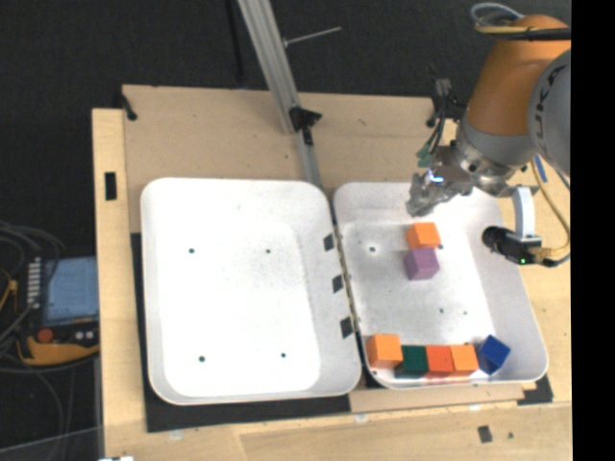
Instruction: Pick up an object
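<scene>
Now | gripper (424,198) above orange block (423,234), finger state: cannot tell | block probably light, rigid, smooth | pinch its flat opposite sides, clear of purple block (421,263).

We see a tan worktop (231,123) carrying two shallow white bins side by side: the left bin (159,286) and the right bin (514,305), touching along their inner edges, small black clips (338,282) at that seam. We note a black mat (159,413) showing under the left bin's front edge. A grey metal rail (272,51) runs at a slant from the top edge down to the gap between the bins. Left of the worktop, on the dark floor (58,46), we see a blue-screened pendant (69,291) with cables (14,257).
</scene>
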### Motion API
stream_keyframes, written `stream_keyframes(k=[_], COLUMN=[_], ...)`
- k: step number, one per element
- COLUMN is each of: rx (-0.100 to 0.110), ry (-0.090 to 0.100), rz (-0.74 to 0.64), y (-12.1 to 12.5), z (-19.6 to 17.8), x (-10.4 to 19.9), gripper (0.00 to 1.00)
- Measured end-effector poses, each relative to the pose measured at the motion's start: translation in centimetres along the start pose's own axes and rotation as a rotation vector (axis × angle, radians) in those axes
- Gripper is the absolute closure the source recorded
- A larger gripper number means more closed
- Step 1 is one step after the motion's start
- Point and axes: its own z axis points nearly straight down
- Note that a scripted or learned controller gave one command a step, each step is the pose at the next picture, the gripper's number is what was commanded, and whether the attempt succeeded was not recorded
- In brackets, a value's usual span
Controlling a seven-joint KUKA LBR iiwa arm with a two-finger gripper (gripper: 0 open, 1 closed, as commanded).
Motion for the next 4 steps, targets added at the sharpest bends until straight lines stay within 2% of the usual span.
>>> stream_keyframes(k=[4], rx=[0.0], ry=[0.004], rz=[-0.003], y=[-7.5], z=[-2.6], x=[17.5], gripper=[1.0])
